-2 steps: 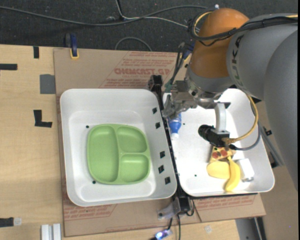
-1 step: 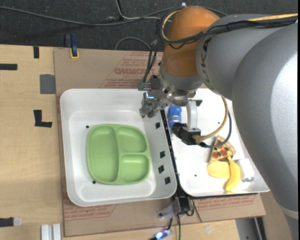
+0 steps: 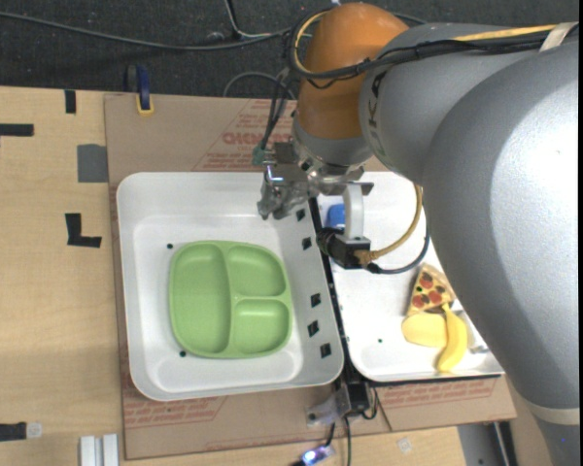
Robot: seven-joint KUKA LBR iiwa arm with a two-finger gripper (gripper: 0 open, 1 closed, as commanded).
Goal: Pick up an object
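Status: pick judged not done; every object lies in a bin.

Nearest, right bin point(image 3: 389, 362):
- banana point(image 3: 453, 343): smooth, curved, yellow, touching a pale yellow rounded lump point(image 3: 420, 330)
- pizza slice point(image 3: 429, 289), just behind: flat wedge, red-spotted

Left bin point(image 3: 136, 260): green plate point(image 3: 231, 297), glossy plastic, rounded square, three compartments, lying flat mid-bin.

Farther: gripper point(image 3: 275, 200) hangs over the left bin's far right corner, beyond the plate. Whether it is open or closed cannot be told, and no object is seen in it.

Left to do: choose a target, descend, close, lift.

Both bins are white, shallow and smooth-walled.
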